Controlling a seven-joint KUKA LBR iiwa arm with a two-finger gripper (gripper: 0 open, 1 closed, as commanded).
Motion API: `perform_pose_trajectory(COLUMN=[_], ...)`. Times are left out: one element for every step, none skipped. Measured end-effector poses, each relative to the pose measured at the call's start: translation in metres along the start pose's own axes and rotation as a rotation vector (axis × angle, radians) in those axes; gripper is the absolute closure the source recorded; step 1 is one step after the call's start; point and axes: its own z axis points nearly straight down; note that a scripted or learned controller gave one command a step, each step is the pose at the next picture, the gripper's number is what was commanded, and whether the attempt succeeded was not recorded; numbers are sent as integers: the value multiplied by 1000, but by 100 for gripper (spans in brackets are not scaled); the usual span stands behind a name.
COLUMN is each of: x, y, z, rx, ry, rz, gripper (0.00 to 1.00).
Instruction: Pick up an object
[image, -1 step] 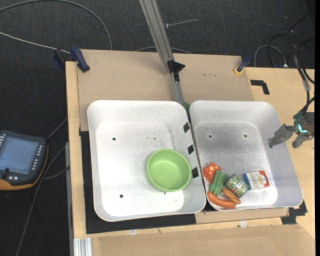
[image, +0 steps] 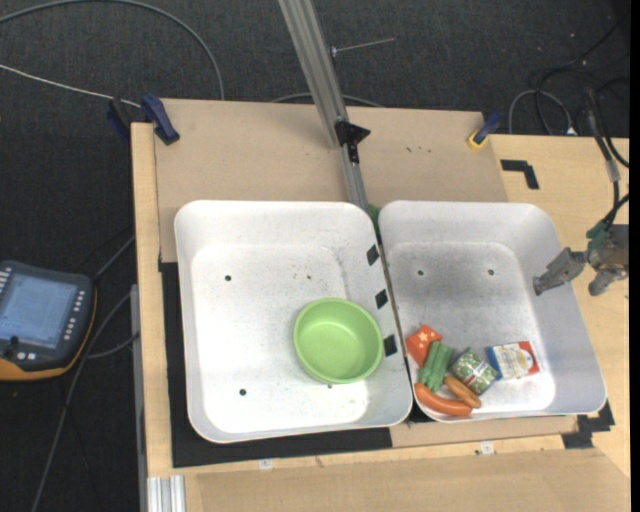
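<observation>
My gripper (image: 569, 288) hangs at the right edge of the right bin (image: 450, 235), open, with nothing between its fingers. Small items are heaped at that bin's front: a red piece (image: 423, 341), a green vegetable (image: 434, 366), a green can (image: 474, 370), a white carton with red and blue print (image: 513, 359) and an orange sausage-like piece (image: 443, 402). The heap lies to the left of the gripper and nearer the front. A light green bowl (image: 338, 341) sits upright in the left bin (image: 240, 250), near its front right.
A metal rail (image: 325, 85) slants from the top of the view down to the gap between the bins. Blue clamps (image: 158, 118) hold the brown board at its back corners. A handheld pendant (image: 40, 315) lies off the bench at the left.
</observation>
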Motion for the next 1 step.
perform_pose_trajectory(x=[-3], y=[7], z=[46], rx=[4], ry=[1], rz=[0], gripper=[0])
